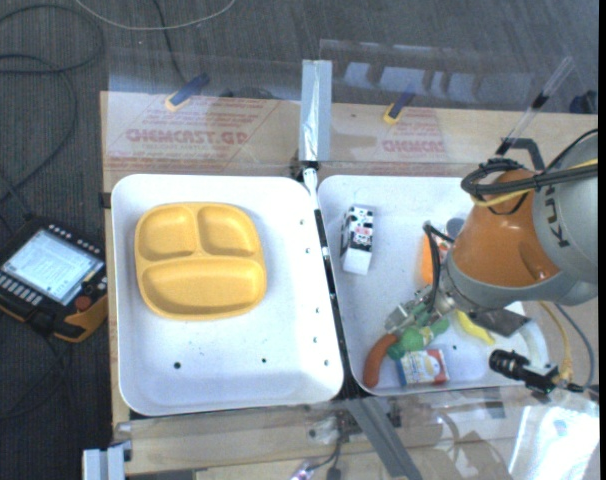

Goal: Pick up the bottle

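Yellow plastic catches the eye first: a moulded three-compartment tray [199, 259] lies flat in the left white bin [153, 378], towards its far side. The right white bin [393, 193] is busier. A small white bottle with a dark printed label [358, 238] lies near that bin's left wall, well apart from the arm. The grey arm with its orange band [498, 243] leans in from the right, and its two-finger gripper [423, 313] is low over a cluster at the bin's near edge: a green leafy toy [411, 338], an orange-red carrot-shaped piece [375, 358] and a small packet with a blue and red label [423, 368]. The tool is too tangled with that clutter for me to tell its state. A yellow piece [475, 328] peeks out beside the wrist.
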Robot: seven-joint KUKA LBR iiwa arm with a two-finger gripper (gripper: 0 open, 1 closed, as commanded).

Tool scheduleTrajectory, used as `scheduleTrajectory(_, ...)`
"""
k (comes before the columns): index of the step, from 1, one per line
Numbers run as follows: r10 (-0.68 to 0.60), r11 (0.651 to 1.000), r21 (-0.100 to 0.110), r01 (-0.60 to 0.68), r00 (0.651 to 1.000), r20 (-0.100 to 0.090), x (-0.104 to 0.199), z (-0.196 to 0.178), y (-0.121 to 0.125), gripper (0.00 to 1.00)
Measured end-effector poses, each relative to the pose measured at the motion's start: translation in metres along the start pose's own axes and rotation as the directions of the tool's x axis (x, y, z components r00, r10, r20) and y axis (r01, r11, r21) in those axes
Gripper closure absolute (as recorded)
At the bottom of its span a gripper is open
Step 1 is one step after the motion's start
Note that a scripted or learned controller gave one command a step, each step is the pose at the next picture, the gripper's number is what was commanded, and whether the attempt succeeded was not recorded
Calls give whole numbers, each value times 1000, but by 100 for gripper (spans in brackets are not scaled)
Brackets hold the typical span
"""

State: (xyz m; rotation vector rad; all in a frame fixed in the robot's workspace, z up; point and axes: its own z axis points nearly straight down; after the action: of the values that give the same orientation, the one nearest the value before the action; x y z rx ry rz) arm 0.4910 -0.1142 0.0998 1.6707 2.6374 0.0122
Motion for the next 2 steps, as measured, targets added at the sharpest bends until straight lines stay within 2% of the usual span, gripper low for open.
scheduleTrajectory(1, 244, 970, 22, -244, 970, -6, 33, -140, 15, 100)
scheduleTrajectory(2, 244, 970, 22, -244, 970, -6, 33, -140, 15, 0)
